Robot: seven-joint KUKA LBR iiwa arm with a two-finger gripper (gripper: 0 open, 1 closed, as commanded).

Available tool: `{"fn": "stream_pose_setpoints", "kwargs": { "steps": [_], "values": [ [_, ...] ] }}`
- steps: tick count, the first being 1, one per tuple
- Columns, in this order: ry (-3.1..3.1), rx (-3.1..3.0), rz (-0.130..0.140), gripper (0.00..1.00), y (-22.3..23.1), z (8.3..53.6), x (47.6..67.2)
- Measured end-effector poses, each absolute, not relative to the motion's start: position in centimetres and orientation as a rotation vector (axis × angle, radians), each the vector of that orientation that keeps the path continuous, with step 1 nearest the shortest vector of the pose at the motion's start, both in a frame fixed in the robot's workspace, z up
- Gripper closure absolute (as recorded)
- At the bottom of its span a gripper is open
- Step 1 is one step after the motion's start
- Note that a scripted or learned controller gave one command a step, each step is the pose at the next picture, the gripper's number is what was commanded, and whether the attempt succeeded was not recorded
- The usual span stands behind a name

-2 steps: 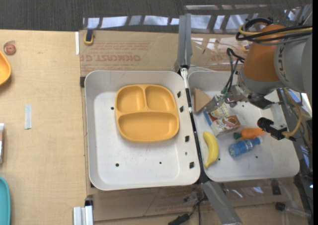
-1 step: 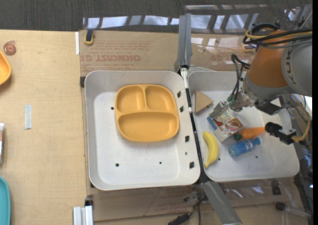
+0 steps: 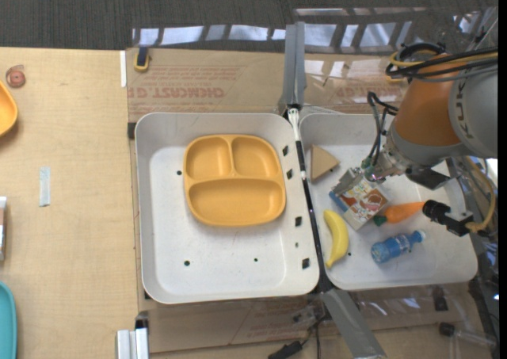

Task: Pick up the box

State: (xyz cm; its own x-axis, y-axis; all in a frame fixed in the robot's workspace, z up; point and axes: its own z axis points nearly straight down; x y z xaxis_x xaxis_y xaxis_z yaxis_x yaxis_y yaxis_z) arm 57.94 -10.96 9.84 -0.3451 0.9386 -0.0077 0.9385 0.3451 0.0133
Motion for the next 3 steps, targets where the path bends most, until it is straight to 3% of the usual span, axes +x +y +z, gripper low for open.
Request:
{"fn": "stream_pose_setpoints", "kwargs": {
  "steps": [1, 2, 3],
  "values": [
    [2.577, 1.8, -0.002, 0.0, -10.1, 9.1, 54.0],
    [2.367, 2.066, -0.002, 0.0, -10.1, 9.1, 55.7],
    [2.364, 2.071, -0.004, 1.0, -10.3, 10.0, 55.7]
  ]
}}
